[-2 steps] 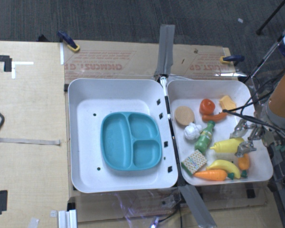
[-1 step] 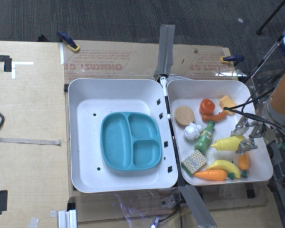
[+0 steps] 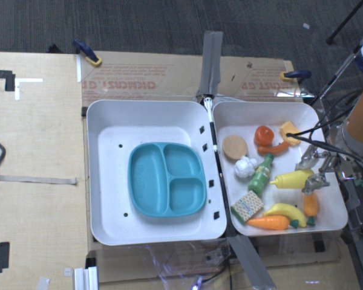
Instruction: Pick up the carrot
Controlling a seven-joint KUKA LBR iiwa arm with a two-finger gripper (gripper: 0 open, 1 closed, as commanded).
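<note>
The carrot (image 3: 268,223) is orange with a green stub at its right end. It lies flat along the front wall of the right bin (image 3: 331,222), just below a yellow banana (image 3: 283,209). My gripper (image 3: 311,172) hangs over the right side of that bin, up and to the right of the carrot and apart from it. Its fingers stand open, one on either side of the right end of a yellow squeeze bottle (image 3: 290,179).
The right bin also holds a red tomato (image 3: 264,134), a tan disc (image 3: 235,147), a white garlic bulb (image 3: 245,167), a green bottle (image 3: 261,175), a checked sponge (image 3: 248,206) and a small orange piece (image 3: 310,205). A teal divided plate (image 3: 167,179) sits in the left bin (image 3: 103,162).
</note>
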